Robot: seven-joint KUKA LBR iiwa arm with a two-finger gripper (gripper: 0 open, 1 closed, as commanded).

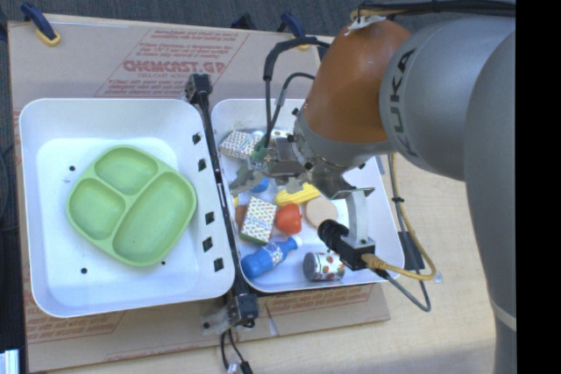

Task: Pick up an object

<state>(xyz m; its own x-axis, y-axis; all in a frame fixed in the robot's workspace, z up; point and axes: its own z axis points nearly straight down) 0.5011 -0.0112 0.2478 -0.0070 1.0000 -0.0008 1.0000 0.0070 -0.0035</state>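
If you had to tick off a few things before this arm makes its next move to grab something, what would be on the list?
1. Arm over the cluttered right bin: ok.
2. Things to grab there, such as the blue bottle and patterned block: ok.
3. Pincer lined up on one item: cannot tell, the wrist hides it.
4. Something already held: cannot tell.
5. Green divided plate in the left bin, out of the way: ok.

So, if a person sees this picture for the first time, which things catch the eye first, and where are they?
The big grey arm with its orange band stands out first, reaching in from the right over the right bin. Next comes the green divided plate, lying alone in the left bin. Then the small coloured things crowded in the right bin, such as a blue bottle near its front edge and a checkered box beside it.
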